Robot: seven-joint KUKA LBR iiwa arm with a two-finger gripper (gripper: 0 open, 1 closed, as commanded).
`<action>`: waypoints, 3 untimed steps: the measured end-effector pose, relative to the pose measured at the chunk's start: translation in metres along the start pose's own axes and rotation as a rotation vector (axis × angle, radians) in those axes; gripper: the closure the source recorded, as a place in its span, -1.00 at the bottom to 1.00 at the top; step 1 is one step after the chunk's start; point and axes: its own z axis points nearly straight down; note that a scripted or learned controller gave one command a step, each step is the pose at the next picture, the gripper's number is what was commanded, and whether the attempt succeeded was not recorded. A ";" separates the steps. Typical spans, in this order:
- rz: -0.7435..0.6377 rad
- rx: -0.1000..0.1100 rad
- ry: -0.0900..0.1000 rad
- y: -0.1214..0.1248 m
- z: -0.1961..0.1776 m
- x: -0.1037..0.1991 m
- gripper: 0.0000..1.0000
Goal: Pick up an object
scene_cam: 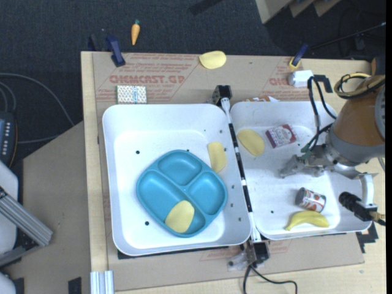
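While my gripper (293, 167) hangs low in the right bin (269, 228), fingers' state unclear, the small cylindrical can (310, 199) lies just nearer, beside the curved yellow banana (307, 220).

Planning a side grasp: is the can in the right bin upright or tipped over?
Tipped over. The can lies on its side on the right bin floor, its length running left-right, just above the banana.
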 end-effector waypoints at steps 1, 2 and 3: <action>0.001 0.001 0.001 -0.062 0.000 0.002 -1.00; 0.001 -0.002 0.000 -0.061 -0.010 0.002 1.00; -0.002 0.000 0.001 -0.056 -0.100 0.105 1.00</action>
